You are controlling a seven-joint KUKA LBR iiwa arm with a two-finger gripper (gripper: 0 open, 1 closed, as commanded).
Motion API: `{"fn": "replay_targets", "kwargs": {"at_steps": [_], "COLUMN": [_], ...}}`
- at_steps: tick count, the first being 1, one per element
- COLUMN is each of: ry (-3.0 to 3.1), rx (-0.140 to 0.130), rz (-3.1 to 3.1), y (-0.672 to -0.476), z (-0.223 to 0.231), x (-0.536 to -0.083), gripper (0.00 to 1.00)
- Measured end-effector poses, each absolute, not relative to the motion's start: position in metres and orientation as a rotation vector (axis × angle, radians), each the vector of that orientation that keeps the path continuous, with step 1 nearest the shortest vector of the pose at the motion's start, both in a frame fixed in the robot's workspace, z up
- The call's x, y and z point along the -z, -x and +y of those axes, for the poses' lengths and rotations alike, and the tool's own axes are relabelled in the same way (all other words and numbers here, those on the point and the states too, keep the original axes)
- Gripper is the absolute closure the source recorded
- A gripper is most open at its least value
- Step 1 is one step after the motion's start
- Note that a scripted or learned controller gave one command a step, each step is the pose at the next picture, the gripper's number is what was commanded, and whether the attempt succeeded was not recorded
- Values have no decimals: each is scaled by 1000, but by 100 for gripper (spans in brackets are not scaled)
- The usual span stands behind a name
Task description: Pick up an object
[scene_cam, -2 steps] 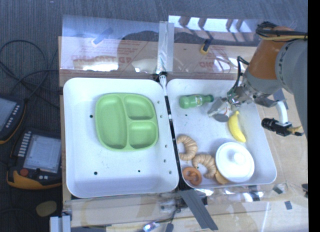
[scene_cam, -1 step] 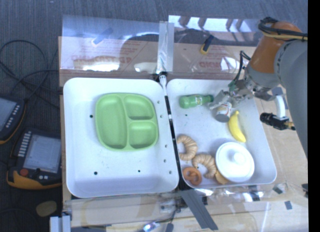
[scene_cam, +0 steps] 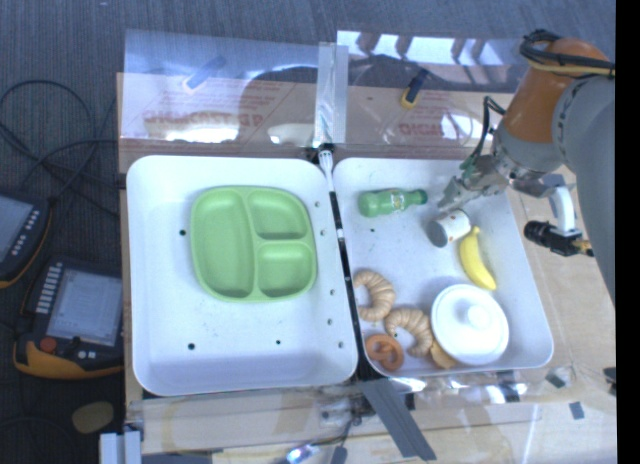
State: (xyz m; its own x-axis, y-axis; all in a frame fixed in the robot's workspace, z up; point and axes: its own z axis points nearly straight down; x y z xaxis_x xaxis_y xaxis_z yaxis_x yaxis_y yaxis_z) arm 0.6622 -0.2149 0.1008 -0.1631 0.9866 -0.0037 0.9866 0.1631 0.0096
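Two-finger gripper (scene_cam: 462, 190) — low in the right white bin (scene_cam: 520, 282), directly above a small white-and-grey cylindrical cup (scene_cam: 449, 226); grip state cannot be told.
Cup lies on its side, upper middle of bin — green plastic bottle (scene_cam: 392, 200) left, yellow banana (scene_cam: 477, 259) just right; round white lidded bowl (scene_cam: 469, 324) and brown pretzels (scene_cam: 392, 320) nearer. Left bin: green divided plate (scene_cam: 253, 242).

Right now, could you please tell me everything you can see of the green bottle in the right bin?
The green bottle is small and looks like plastic, with a paler label band around its middle and a cap at its right end. It lies on its side, roughly level across the view, on the floor of the right bin near the back. Nothing seems to touch it; the gripper is just to its right.
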Motion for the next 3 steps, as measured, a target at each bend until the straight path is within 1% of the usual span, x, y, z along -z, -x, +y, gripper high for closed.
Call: {"fn": "replay_targets", "kwargs": {"at_steps": [1, 2, 3], "ry": [-2028, -1962, -1961], "rx": [-10, -22, -19], "rz": [2397, 2442, 2433], "y": [-662, -614, -614], "z": [-212, -214, -218], "x": [-100, -93, -103], "gripper": [0, 0, 100]}}
